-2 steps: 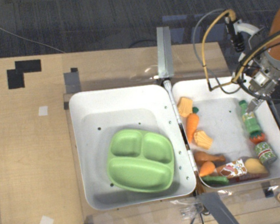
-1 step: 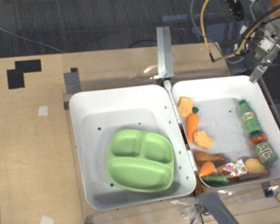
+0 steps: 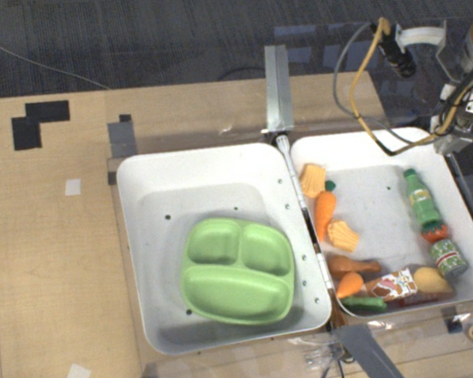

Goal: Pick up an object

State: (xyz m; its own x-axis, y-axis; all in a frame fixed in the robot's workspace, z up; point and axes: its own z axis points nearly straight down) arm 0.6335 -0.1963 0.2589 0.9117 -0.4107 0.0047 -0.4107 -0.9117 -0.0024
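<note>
The right bin [image 3: 374,183] holds several toy foods. An orange carrot [image 3: 326,211] lies near its left wall between two tan bread pieces [image 3: 312,179] [image 3: 343,235]. A green bottle [image 3: 418,196] lies along the right side, with a small can [image 3: 447,255] below it. A brown sausage [image 3: 354,264], a green pepper [image 3: 368,303], a red packet [image 3: 398,286] and a pale potato [image 3: 433,281] crowd the front edge. My gripper [image 3: 467,113] hangs at the far right, above the bin's back right corner, apart from every object.
The left bin [image 3: 152,238] holds a green divided plate [image 3: 237,270]. A metal divider post [image 3: 276,92] stands between the bins at the back. Yellow and black cables [image 3: 361,81] loop above the right bin's back edge. Wooden bench top lies to the left.
</note>
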